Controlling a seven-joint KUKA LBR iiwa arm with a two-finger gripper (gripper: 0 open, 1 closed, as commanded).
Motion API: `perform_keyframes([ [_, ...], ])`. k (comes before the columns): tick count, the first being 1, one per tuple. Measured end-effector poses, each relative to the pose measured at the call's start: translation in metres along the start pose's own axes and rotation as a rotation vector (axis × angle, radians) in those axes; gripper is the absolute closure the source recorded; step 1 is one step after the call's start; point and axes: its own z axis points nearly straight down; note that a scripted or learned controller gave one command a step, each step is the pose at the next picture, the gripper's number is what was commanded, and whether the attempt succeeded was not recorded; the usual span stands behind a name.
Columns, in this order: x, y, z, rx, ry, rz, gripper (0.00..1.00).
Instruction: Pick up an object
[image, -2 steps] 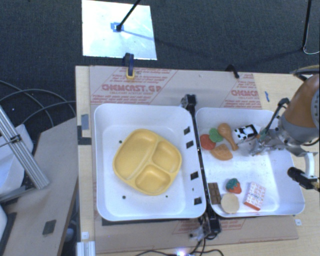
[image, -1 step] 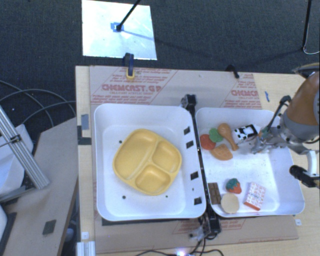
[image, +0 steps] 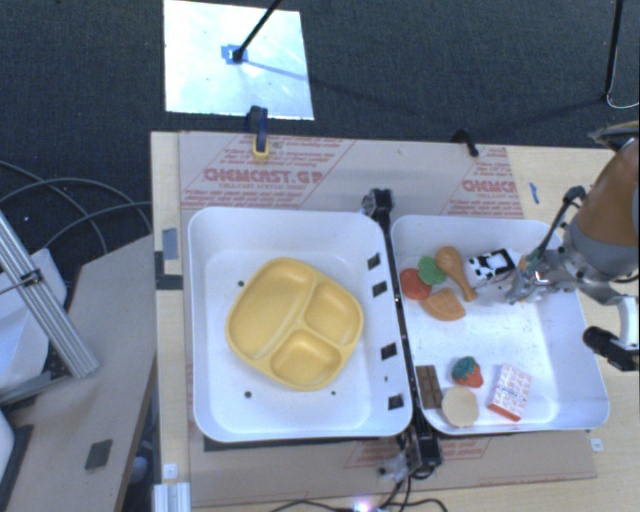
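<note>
My gripper (image: 520, 287) hangs low over the upper right part of the right bin (image: 570, 345), at the end of the grey arm (image: 600, 240) that comes in from the right. It is just to the right of a black-and-white toy cow (image: 490, 266) and may be touching it. Left of the cow lie a tan drumstick (image: 455, 268), a green piece (image: 432, 269), a red tomato (image: 413, 284) and an orange wedge (image: 445, 306). I see nothing held.
Near the right bin's front lie a strawberry (image: 467, 371), a chocolate bar (image: 428, 385), a round cookie (image: 460, 407) and a red-and-white box (image: 510, 391). A yellow divided plate (image: 295, 322) sits in the left bin (image: 215, 260). Black clips (image: 380, 290) line the divider between the bins.
</note>
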Motion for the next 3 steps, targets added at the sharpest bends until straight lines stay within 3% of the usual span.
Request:
perform_keyframes([
  [3, -0.001, 0.003, -0.033, -0.009, -0.004, -0.013, 1.00],
])
